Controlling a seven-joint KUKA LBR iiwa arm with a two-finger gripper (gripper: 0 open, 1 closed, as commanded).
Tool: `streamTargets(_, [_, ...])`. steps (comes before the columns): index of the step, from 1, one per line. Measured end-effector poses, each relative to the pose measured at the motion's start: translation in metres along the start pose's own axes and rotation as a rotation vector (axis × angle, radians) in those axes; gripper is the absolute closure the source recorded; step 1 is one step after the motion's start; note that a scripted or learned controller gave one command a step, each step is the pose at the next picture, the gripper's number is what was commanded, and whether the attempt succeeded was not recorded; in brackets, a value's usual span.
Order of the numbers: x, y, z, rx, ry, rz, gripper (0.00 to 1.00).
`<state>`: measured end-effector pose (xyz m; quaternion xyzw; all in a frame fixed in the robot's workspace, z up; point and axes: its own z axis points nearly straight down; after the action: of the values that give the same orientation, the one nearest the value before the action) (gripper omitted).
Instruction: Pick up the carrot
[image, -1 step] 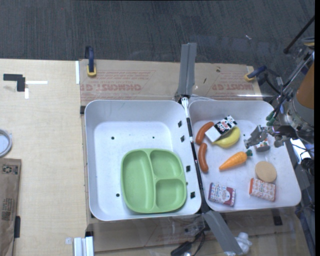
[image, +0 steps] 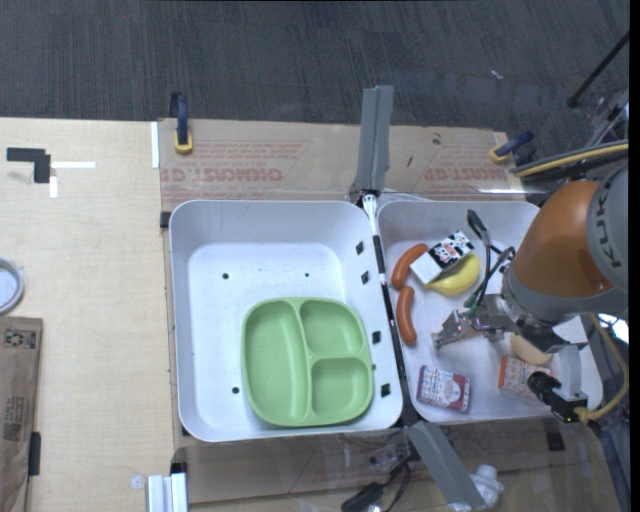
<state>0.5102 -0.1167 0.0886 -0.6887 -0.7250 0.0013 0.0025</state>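
**Two orange sticks in one bin: carrot not yet gripped**

Loc.: the carrot is taken to be the straighter orange-red stick lying on the floor of the right-hand bin, close along that bin's left wall. A second, more curved orange-red stick lies just above it in the view, nearly end to end. Which of the two is the carrot cannot be settled at this res.; the straighter one is assumed, w/ low confidence.

Handling (judged, not measured): a toy or plastic piece is likely, so it should be light, stiff and not fragile. The surface looks smooth and rounded, so slipping or rolling out of a pinch is to be expected. A hold across the short axis, approx. mid-length, is preferred, w/ the jaws closing side to side. The bin wall on its left leaves little room on that side, so a scrape or a blocked closure is possible.

Gripper: seen low in the same bin, to the right of the carrot and apart from it, w/ bare bin floor between. Jaw opening cannot be told from this slanted view; the metal parts are read as one cluster. Nothing is seen held.

Neighbours noted: banana and small black-and-white box above the gripper, pink packet below it. None touches the carrot.
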Motion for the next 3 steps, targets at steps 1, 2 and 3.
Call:
streamTargets(1, [-0.085, 0.034, -0.048, -0.002, -0.001, -0.145, 0.0])
streamTargets(2, [-0.022, -0.003, 0.0, 0.0, 0.001, -0.274, 0.0])
streamTargets(3, [-0.01, 0.038, 0.0, -0.002, -0.001, -0.534, 0.0])
